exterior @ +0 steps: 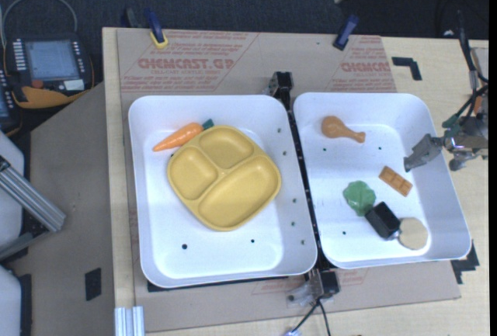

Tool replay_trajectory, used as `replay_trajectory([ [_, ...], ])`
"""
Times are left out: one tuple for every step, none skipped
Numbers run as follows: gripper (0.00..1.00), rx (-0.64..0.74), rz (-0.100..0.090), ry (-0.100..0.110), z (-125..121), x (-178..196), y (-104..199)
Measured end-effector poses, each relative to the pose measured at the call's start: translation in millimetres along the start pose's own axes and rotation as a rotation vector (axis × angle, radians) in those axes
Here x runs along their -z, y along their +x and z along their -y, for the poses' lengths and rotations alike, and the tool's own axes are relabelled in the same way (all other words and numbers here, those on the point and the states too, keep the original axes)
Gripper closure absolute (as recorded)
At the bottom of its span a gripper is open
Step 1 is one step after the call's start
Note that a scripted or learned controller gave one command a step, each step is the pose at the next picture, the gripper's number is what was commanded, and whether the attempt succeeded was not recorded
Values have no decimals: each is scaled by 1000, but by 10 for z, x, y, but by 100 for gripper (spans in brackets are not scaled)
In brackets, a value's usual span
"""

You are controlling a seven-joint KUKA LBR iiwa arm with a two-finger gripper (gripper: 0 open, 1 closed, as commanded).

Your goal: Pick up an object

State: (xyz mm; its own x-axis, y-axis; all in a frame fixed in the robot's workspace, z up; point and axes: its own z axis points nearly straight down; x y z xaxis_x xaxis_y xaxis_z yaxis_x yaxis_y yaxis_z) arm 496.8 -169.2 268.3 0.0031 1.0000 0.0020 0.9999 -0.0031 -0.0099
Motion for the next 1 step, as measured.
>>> replay_trajectory([
  [0, 3, 3, -11, -20, 50, 3],
])
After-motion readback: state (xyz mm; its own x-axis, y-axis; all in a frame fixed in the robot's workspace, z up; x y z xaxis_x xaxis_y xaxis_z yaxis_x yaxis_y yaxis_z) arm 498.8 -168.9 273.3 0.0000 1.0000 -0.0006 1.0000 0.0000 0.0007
